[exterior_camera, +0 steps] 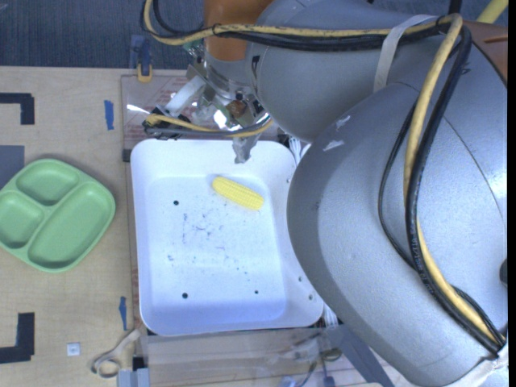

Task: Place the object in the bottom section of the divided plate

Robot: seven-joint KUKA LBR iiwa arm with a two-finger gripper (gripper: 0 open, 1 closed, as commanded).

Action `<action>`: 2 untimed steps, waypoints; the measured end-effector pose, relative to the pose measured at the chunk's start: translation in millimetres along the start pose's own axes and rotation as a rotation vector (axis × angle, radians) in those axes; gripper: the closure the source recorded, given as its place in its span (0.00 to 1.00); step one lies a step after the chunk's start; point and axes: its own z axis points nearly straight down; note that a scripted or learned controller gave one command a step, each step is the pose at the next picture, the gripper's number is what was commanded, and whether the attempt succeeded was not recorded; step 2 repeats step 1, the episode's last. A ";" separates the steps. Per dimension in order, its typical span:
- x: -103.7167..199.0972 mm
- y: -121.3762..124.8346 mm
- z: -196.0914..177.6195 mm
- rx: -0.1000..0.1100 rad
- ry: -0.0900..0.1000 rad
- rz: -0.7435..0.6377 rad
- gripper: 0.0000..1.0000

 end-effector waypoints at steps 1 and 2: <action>0.0 0.0 0.0 0.000 0.000 0.000 0.00; 0.0 0.0 0.0 0.000 0.000 0.000 0.00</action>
